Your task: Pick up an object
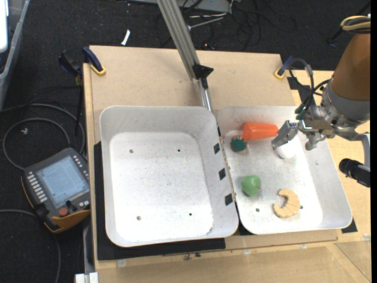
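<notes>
Hand (297, 135) hovered with fingers spread over a white object (287, 150) in the right bin (330, 217); it needed to descend squarely before closing.

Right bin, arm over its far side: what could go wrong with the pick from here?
1. The gripper sits over a small white object that barely stands out against the white right bin; a grasp could miss it.
2. The orange carrot and its green top lie close beside that spot, so closing or descending might knock them instead.
3. The croissant and green piece lie apart, probably safe.
</notes>
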